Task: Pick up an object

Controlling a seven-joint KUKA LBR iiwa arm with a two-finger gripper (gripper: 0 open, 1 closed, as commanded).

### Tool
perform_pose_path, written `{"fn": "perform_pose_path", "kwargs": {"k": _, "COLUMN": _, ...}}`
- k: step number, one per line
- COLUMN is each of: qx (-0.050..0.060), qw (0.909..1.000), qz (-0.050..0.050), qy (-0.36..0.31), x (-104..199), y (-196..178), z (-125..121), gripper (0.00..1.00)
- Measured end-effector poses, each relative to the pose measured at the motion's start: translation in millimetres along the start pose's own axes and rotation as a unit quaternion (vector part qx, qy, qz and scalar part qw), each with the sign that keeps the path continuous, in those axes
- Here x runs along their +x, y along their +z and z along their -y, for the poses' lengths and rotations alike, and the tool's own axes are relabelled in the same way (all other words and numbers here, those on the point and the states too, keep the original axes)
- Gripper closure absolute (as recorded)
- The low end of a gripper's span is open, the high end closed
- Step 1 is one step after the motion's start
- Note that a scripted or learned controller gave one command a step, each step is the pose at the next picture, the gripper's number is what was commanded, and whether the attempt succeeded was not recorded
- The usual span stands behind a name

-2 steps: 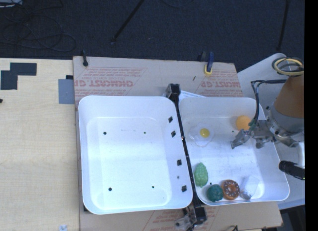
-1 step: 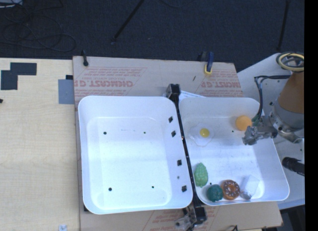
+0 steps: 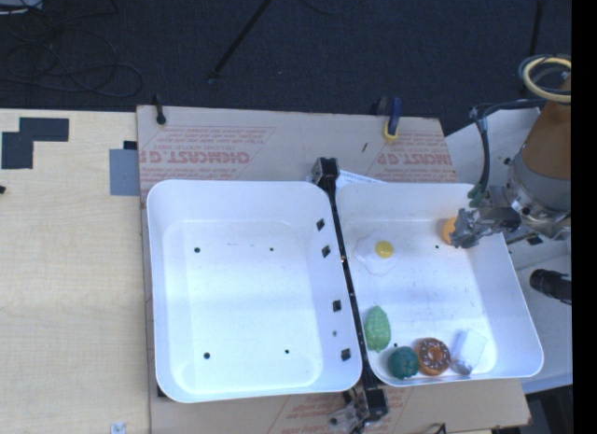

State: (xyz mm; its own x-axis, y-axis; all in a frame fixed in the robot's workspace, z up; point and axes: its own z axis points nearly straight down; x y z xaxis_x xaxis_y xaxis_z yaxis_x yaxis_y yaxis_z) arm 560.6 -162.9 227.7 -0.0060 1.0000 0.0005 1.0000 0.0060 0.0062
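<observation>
Camera view: looks down at a slant on two white bins side by side on the desk; the landmark used below is the black divider [image 3: 338, 264] where the two bins meet.
Left bin [image 3: 177, 236]: on the left of the divider.
Right bin [image 3: 504, 292]: on the right of the divider, it carries all the objects.
Claw [image 3: 464, 228]: at the far right edge of the right bin, well apart from the divider; if it is apart or together, I cannot tell.
Orange object [image 3: 450, 228]: touching or just beside the claw on its divider side; partly hidden, so a grip on it cannot be confirmed.
Yellow ball [image 3: 383, 249]: near the divider, on its right, alone on the bin floor.
Green soft toy [image 3: 377, 328]: just beside the divider, at the near part.
Teal ball [image 3: 403, 363]: near the front wall, right of the green toy.
Doughnut toy [image 3: 432, 356]: touching the teal ball on its right.
White piece [image 3: 471, 347]: right of the doughnut, pale, hard to name.
Handling, my judgement: all look small and light; the orange object seems rounded, so it may roll or slip; take it across its middle.
</observation>
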Motion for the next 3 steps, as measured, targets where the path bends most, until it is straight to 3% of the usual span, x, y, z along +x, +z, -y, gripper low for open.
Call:
{"fn": "perform_pose_path", "kwargs": {"k": 1, "qx": 0.004, "qw": 1.0, "qz": 0.0, "qy": 0.003, "x": -2.5, "y": 5.4, "z": 2.1, "gripper": 0.0}}
{"fn": "perform_pose_path", "kwargs": {"k": 2, "qx": 0.004, "qw": 1.0, "qz": 0.001, "qy": 0.004, "x": -52.0, "y": 147.0, "z": -35.8, "gripper": 0.0}}
{"fn": "perform_pose_path", "kwargs": {"k": 3, "qx": 0.004, "qw": 1.0, "qz": 0.0, "qy": 0.004, "x": -51.7, "y": 130.0, "z": -35.7, "gripper": 1.0}}
